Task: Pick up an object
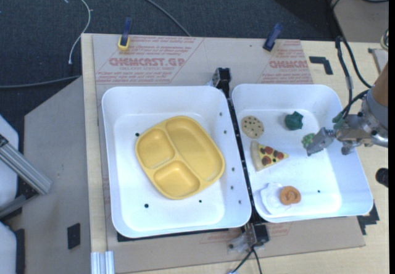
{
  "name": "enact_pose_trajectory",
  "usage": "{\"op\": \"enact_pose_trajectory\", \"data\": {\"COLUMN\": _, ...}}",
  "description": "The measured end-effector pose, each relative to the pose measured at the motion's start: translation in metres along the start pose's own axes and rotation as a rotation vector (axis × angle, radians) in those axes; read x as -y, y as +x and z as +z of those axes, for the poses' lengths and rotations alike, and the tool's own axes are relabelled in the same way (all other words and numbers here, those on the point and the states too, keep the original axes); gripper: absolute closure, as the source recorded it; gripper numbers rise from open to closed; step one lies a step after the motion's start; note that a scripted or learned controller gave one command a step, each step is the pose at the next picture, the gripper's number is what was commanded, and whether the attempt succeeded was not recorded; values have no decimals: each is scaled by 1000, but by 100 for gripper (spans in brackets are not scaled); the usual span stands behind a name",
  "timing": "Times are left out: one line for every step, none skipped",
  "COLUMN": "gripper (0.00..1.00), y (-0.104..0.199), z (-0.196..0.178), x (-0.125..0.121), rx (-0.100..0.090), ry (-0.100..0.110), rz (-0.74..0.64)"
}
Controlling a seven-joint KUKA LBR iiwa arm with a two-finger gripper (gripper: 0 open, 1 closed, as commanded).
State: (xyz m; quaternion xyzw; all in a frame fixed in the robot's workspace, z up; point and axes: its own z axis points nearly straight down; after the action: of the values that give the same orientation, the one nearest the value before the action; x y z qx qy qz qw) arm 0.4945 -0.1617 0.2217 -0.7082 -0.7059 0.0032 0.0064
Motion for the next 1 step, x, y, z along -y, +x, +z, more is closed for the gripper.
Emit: {"op": "enact_pose_trajectory", "data": {"gripper": 0, "y": 0, "z": -6, "x": -3, "rx": 3, "ry": -12, "rz": -4}}
